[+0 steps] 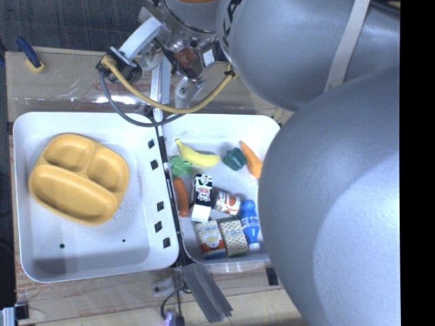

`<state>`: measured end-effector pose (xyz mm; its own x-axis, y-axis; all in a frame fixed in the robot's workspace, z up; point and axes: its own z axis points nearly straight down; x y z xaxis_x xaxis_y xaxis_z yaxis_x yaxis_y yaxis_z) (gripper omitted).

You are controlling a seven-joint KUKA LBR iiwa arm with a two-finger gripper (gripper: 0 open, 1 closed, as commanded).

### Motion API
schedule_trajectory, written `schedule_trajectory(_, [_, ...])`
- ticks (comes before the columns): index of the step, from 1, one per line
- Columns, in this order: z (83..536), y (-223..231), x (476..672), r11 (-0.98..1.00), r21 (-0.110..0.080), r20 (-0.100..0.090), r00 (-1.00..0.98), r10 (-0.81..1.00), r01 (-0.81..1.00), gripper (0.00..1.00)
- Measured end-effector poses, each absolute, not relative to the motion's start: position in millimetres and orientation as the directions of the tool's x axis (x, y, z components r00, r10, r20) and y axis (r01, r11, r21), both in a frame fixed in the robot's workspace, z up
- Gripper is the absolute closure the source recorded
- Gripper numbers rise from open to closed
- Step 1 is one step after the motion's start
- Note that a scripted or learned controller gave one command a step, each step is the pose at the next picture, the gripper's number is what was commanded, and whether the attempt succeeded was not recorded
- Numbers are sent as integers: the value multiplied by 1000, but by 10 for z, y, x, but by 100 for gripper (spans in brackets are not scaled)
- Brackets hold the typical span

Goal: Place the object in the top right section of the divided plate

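Note:
The yellow divided plate (78, 178) lies in the left bin (88, 260), with its top right section (109, 165) bare. Candidate objects lie in the right bin (262, 124): a banana (197, 157), a black-and-white carton (202, 194), a red can (228, 203), a blue bottle (249, 224) and two small boxes (222, 238). My gripper (171, 92) hangs over the back rim between the two bins, above and behind the banana. I see nothing in it.
A dark green piece (234, 158) and an orange carrot (251, 160) lie at the right bin's back. A second carrot (181, 195) lies along the divider. The grey arm covers the right side of the view. A yellow cable (136, 97) loops under the wrist.

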<state>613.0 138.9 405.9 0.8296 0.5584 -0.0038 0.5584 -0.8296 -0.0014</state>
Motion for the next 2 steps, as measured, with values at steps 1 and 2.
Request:
schedule_trajectory(1, [4056,1391,6129,-829,-1,-4,829,559,559,0])
schedule_trajectory(2, [3790,1319,5426,-888,-1,-3,888,460,460,0])
